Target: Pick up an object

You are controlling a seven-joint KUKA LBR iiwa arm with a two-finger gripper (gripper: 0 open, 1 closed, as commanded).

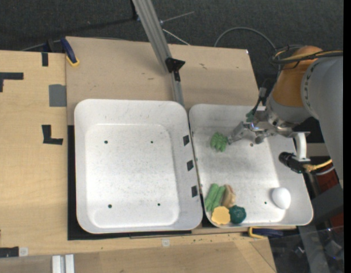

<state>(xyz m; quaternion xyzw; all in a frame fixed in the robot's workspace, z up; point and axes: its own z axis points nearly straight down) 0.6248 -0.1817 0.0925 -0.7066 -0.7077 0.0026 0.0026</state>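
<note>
Speckled white right bin (250, 169): knobbly green toy (218, 141) beside the hand (243, 131), grip perhaps unclenched, cannot tell.

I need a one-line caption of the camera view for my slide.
KUKA arm's pincer beside a green toy in the right bin; more toys and a white ball lie near its front edge.

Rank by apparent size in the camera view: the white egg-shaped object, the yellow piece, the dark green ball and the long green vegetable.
1. long green vegetable
2. white egg-shaped object and yellow piece, which look alike
3. dark green ball
</note>
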